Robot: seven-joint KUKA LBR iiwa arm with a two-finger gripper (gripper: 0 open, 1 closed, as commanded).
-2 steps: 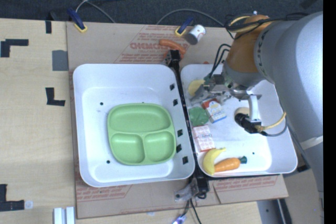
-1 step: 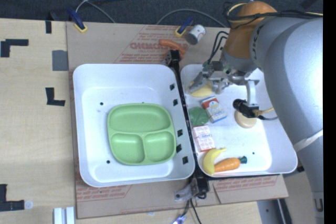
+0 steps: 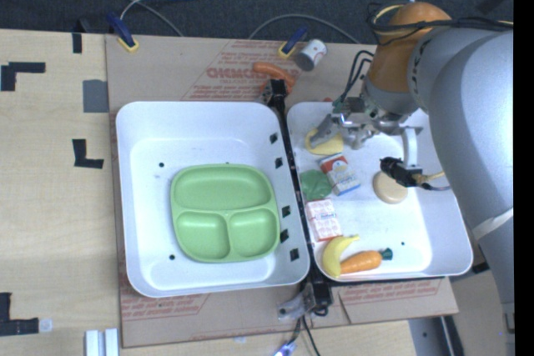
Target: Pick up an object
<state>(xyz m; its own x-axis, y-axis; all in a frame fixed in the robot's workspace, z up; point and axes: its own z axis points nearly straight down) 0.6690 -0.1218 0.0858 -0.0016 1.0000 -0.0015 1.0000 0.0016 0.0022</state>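
My gripper [image 3: 344, 127] sits upper centre-right of frame, in the right bin [image 3: 434, 250]; can't tell its state or whether it grips anything; nearest target, pale yellow wedge-like item [image 3: 324, 143], lies just left and below it, touching or nearly; long axis runs lower-left to upper-right.

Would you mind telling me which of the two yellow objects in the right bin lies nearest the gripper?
The pale yellow piece at the bin's far left corner, right beside the gripper. The banana lies at the near edge, beside the carrot.
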